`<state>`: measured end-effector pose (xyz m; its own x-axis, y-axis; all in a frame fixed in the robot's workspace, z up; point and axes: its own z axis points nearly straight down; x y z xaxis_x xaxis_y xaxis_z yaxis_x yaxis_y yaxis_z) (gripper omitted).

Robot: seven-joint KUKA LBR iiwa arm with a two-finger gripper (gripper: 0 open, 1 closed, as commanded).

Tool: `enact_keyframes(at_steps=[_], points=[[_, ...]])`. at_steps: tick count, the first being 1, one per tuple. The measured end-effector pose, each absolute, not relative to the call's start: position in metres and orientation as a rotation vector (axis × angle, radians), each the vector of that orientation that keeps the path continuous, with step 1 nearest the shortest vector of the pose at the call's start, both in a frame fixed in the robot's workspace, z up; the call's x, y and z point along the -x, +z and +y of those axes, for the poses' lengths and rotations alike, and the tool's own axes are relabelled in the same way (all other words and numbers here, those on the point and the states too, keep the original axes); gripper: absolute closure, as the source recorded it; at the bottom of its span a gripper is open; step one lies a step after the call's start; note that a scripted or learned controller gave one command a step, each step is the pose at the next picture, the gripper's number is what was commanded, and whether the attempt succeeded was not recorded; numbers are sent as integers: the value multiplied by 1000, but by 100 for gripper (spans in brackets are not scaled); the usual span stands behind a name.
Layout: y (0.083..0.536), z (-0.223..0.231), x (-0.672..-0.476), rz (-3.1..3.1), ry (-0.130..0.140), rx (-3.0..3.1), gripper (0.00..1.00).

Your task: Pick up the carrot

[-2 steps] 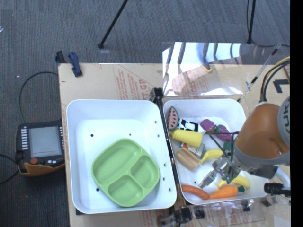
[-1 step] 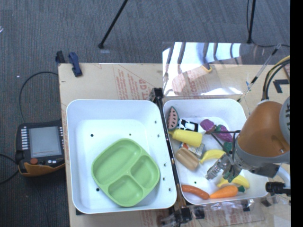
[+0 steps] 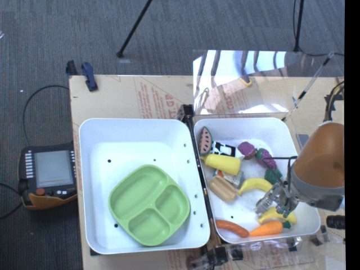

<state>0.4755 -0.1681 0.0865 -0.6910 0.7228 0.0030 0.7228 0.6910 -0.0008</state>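
Note:
The carrot (image 3: 266,228) is a small orange toy with a green leafy end. It lies near the front wall of the right bin (image 3: 281,125), pointing left. My gripper (image 3: 274,202) hangs just above and slightly behind it, over a yellow piece (image 3: 274,215) that lies against the carrot's far side. The arm's orange band (image 3: 322,156) rises over the bin's right wall. Nothing shows between the gripper and the carrot.
In the right bin there are also a red-orange sausage-like toy (image 3: 232,228), a banana (image 3: 253,185), a tan bread roll (image 3: 223,188), a yellow corn cob (image 3: 223,163), a purple eggplant (image 3: 257,153) and a watermelon slice (image 3: 204,140). The left bin (image 3: 107,134) holds a green divided plate (image 3: 149,204).

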Motion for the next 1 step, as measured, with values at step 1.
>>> enact_keyframes(at_steps=[1], points=[[87, -168, -476, -2885, -2, 1235, 0]])
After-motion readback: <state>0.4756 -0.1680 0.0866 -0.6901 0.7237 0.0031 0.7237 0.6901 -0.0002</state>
